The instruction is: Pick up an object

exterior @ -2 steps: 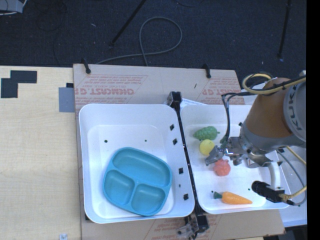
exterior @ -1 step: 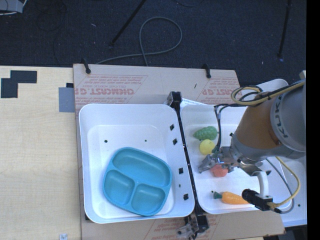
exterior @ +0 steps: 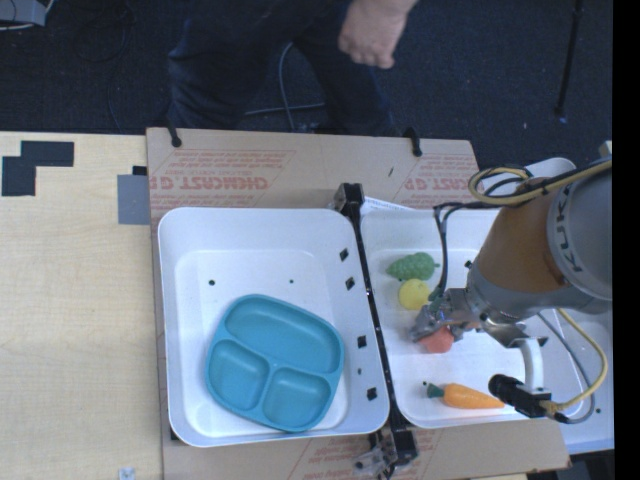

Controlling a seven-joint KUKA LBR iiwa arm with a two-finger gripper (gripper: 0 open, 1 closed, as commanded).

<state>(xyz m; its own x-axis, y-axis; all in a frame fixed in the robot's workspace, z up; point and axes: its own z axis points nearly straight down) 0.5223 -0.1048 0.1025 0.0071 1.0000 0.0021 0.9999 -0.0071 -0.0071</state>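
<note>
In the right bin [exterior: 400, 238] lie a green leafy toy [exterior: 412, 265], a yellow lemon-like toy [exterior: 413, 292], a red-orange toy [exterior: 437, 341] and an orange carrot [exterior: 468, 397] near the front wall. My gripper [exterior: 436, 321] reaches in from the right and hangs low over the red-orange toy, just below the yellow one. Its tip sits right at the red toy's top, touching or nearly so. The grey arm with its orange band [exterior: 520, 253] covers the right part of this bin.
The left bin [exterior: 200, 258] holds a blue divided plate [exterior: 275, 361]. A black divider [exterior: 365, 318] separates the two bins. A person stands behind the bench with a hand [exterior: 370, 33] above the back edge. Cables [exterior: 500, 181] loop beside the arm.
</note>
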